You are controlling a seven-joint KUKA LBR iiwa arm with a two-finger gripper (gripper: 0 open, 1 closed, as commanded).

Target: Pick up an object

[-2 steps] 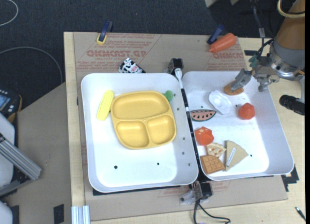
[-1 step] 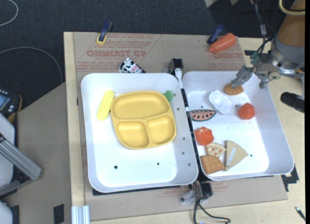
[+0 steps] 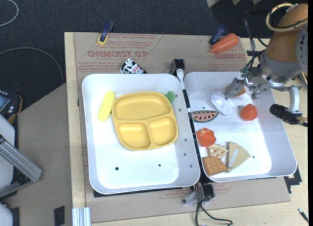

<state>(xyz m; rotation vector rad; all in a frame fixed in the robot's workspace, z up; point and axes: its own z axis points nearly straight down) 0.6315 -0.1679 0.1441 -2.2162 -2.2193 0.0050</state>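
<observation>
The right bin (image 3: pixel 279 137) holds several toy foods: a white crumpled piece (image 3: pixel 222 104), a red tomato (image 3: pixel 248 112), a watermelon slice (image 3: pixel 204 116), a red pepper (image 3: pixel 206 136), a cracker (image 3: pixel 218 150), a waffle (image 3: pixel 213 165) and a tan wedge (image 3: pixel 238 154). My gripper (image 3: pixel 243 91) hangs over the far part of this bin, just beyond the tomato and right of the white piece. It is open, with nothing between its fingers.
The left bin (image 3: pixel 142 176) holds a yellow divided plate (image 3: pixel 144 120), a yellow corn cob (image 3: pixel 105 105) and a green piece (image 3: pixel 169 96). Outside the bins, an orange carrot (image 3: pixel 225 43) and a black-and-white toy (image 3: pixel 132 67) lie on the cardboard behind them.
</observation>
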